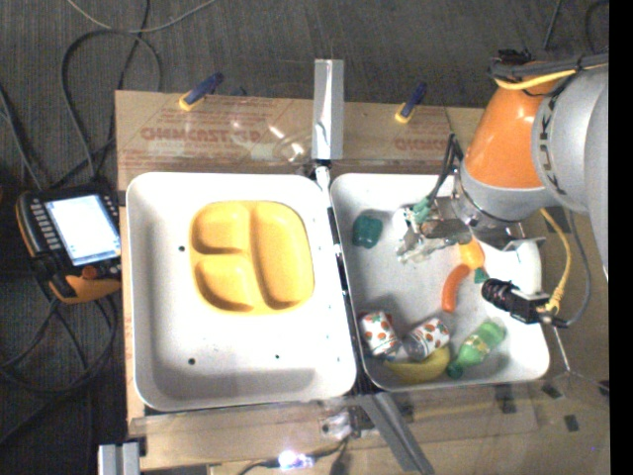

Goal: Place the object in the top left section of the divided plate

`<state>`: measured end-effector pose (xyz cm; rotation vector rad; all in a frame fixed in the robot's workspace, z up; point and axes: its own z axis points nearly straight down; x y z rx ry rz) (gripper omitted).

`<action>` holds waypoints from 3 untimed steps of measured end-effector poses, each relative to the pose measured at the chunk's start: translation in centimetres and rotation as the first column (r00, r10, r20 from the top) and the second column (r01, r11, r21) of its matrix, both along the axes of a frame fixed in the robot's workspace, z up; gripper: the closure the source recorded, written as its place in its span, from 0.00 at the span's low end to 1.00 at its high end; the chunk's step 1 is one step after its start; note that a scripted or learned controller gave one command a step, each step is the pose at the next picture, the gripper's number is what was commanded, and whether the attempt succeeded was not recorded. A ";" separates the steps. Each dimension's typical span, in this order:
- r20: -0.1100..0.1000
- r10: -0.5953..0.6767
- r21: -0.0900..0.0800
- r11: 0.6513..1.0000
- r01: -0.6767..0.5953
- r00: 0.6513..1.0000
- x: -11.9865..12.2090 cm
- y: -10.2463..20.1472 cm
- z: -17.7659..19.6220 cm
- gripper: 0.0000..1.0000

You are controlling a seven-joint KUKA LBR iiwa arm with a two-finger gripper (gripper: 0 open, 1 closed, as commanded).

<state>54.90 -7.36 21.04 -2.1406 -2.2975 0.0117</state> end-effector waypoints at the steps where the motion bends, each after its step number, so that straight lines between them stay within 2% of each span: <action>1: 0.000 0.016 0.000 1.000 -0.016 1.000 -0.4 0.0 1.2 1.00; 2: 0.000 -0.022 0.000 1.000 0.022 1.000 -0.4 -5.1 1.1 1.00; 3: 0.000 -0.144 0.000 0.990 0.144 0.990 1.7 -3.8 1.1 1.00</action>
